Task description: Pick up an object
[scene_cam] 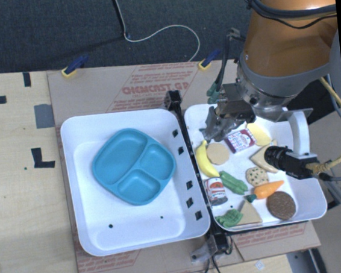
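Red print on the cardboard (153,86), upper centre, appears upside down and illegible. Labels on the can (216,190) and packet (239,139) are too small to read.

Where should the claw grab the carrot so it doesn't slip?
Probably from straight above, around the thick middle of the carrot, with the claw closing across its narrow width. It lies flat, pointing sideways, with a cookie and brown disc close by.
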Tool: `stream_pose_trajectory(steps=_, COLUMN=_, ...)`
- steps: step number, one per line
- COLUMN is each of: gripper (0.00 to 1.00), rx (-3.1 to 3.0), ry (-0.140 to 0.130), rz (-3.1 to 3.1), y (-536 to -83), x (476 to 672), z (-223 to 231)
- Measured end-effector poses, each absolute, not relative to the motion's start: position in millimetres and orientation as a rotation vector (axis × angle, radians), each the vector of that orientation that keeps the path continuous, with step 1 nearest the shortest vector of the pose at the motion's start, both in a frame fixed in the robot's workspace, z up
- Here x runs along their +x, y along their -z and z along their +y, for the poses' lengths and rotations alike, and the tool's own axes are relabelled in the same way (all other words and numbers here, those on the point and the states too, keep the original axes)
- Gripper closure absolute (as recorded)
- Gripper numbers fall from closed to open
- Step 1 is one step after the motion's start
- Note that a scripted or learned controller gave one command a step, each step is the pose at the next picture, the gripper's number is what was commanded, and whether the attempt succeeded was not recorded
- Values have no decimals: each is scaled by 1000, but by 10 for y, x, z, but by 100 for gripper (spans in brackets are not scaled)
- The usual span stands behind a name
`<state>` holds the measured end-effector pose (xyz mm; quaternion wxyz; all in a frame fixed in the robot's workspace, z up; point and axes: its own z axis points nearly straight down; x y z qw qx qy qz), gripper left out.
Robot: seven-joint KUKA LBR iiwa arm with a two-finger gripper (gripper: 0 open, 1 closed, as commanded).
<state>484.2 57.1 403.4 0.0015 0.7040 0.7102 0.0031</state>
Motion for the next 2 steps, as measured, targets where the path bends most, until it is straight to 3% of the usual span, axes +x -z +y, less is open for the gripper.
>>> stream_pose_trajectory(steps=1, gripper=100, rx=2226, ry=10, rz=2221, y=-3374, x=5251, z=279)
stream_pose_trajectory(steps=2, gripper=100, rx=2222, ry=1, rz=2222, y=-3640, x=4955, z=172)
